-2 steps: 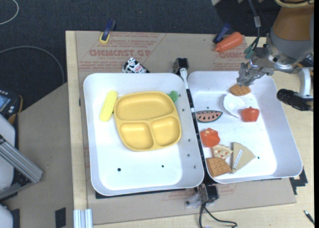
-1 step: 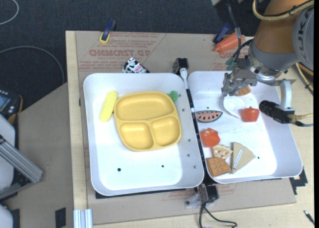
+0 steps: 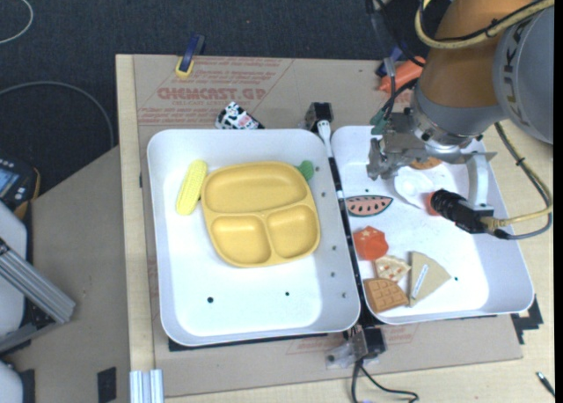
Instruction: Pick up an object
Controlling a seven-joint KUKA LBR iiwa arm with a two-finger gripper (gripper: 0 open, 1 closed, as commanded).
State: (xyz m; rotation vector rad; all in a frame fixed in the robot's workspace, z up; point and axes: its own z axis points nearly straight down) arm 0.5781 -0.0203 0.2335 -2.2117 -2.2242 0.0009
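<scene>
tool (image 3: 380,166) low over right bin (image 3: 506,282) far-left corner, grip state cannot tell | nearest thing: watermelon slice (image 3: 368,206) just below tool, flat on bin floor | handling: likely light, stiff, thin toy; pinch across narrow width, edges may slip

The scene is evenly and brightly lit from above. The white bins (image 3: 176,243) are slightly glared, shadows are kept soft, and mild blur is seen throughout.

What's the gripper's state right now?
Gripper: low over the right bin, near the watermelon slice; open or shut cannot be told.
</scene>
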